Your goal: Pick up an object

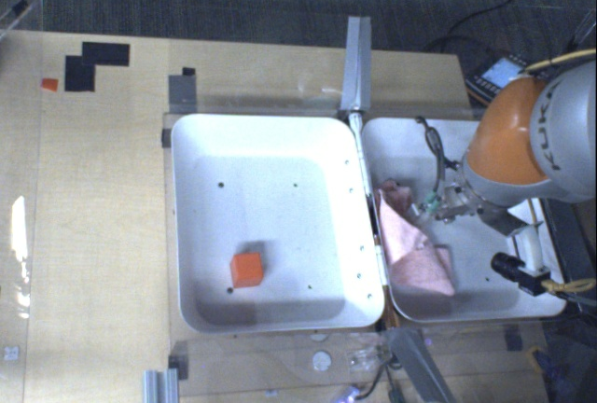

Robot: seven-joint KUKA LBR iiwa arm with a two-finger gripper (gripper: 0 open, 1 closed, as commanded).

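Gripper is just right of the divider, low over the right bin, at the upper end of the cloth. Can't tell how far open it is or whether it has any hold on the cloth, since that spot is too small and blurred. Touching or just above: can't tell either. Arm reaches in from further right of the divider, orange band up.

Cloth: pink, crumpled, on the bin floor just right of the divider, its left edge close along it, bulk toward the near wall.

Cube: orange, well left of the divider, flat on the floor of the left bin, toward its near side.

Bench, far left of the divider, past the left bin: a black stepped shape and a small orange piece beside it.
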